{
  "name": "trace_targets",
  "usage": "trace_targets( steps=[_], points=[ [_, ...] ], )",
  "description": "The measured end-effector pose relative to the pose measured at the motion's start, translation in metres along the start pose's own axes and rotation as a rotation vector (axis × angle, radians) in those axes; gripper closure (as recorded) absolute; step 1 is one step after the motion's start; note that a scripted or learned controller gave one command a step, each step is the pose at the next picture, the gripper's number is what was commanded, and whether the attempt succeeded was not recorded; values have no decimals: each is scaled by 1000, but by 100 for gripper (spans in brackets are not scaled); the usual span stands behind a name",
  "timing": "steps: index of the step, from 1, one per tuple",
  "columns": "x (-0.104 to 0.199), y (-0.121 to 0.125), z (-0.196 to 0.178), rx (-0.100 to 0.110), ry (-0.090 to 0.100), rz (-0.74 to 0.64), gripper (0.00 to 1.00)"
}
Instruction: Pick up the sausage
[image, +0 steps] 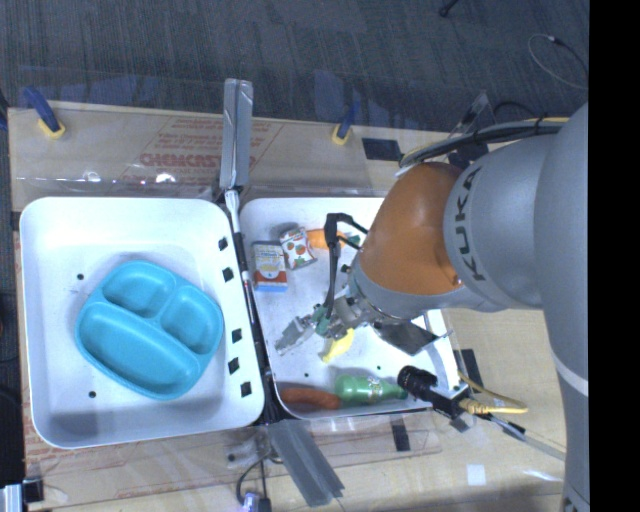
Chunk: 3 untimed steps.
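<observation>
**Claw over the right bin, sausage lying loose at the near wall**

The sausage (308, 398) lies on the floor of the right bin (285, 305), at the near wall towards the bin's left corner. It is reddish-brown and lies lengthwise along that wall. Its right end sits just beside the cap end of a green bottle (368, 387), which lies on its side in line with it; whether the two touch cannot be told.

The arm (500, 220) reaches in from the right, and its orange band (405, 235) covers much of the bin's far right part. The claw (292, 335) points left over the middle of the right bin, farther from the camera than the sausage and apart from it, with bare white floor between them. Nothing can be seen held in it, and whether it is spread or pressed together cannot be told. A small yellow thing (336, 347) lies just beside the claw, on its right.

At the bin's far side, a small carton (268, 266) stands near the left wall. A small printed box (294, 246) is just beside it, and an orange thing (317, 238) lies next to that, partly hidden by the arm.

The left bin (40, 300) holds a blue divided plate (150, 328), lying flat near its middle. Both bins rest side by side on the bench (520, 440).
</observation>
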<state>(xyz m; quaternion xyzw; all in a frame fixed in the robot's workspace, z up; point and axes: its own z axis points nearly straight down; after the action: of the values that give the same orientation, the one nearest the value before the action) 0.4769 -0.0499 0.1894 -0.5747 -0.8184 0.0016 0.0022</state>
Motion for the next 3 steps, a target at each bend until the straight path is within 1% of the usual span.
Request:
trace_targets(
  steps=[1, 2, 3],
  points=[
    [-56, -21, 100, -1, 1, -141, 0],
    [-52, -18, 100, -3, -1, 161, 0],
    [-52, -18, 100, -3, -1, 162, 0]
  ],
)
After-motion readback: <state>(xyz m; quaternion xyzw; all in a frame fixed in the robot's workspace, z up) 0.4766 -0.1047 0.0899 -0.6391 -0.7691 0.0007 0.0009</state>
